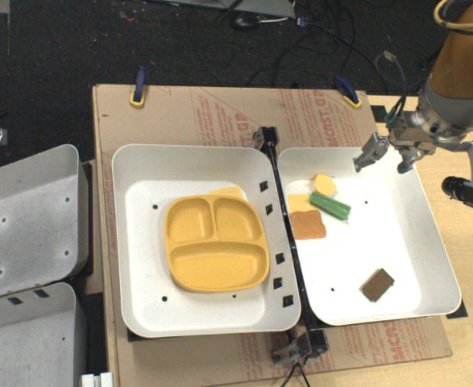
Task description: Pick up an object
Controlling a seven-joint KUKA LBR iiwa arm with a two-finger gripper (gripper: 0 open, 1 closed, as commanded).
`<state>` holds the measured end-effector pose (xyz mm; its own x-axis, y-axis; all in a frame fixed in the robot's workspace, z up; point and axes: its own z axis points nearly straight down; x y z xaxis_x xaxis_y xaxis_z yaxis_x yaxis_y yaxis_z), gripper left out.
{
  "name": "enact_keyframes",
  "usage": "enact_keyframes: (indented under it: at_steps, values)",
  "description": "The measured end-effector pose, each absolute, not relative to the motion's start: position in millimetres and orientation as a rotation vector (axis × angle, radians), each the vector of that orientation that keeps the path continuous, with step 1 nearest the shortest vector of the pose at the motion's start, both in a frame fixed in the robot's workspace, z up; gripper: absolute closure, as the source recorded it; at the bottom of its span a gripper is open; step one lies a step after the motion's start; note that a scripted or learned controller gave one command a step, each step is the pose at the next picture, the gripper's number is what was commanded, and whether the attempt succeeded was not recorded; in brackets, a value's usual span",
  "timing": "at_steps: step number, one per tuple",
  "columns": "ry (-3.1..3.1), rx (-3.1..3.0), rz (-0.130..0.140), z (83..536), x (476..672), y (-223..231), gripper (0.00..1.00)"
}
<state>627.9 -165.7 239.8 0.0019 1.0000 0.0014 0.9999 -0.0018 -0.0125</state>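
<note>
Arm: grey with an orange band, reaching in from the right and hanging over the upper right corner of the right bin
Gripper: the gripper sits above the far rim of the right bin, its two fingers spread apart with nothing between them
Green piece: a short green bar lies aslant in the upper left part of the right bin, down and to the left of the gripper, apart from it
Yellow piece: a small rounded yellow piece touches the upper end of the green bar, and is the piece closest to the gripper
Orange piece: a flat orange-brown square lies just below the green bar, near the wall shared by the bins
Brown piece: a dark brown block lies alone in the lower part of the right bin, well apart from the gripper
Left bin: the left bin holds a yellow divided tray with three compartments
Bench: both bins rest on a brown cardboard sheet
</note>
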Motion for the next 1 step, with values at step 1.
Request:
enact_keyframes:
  at_steps: [1]
  values:
    - [-2.223, -2.221, 0.001, 247.7, 630.3, -165.4, 0.0]
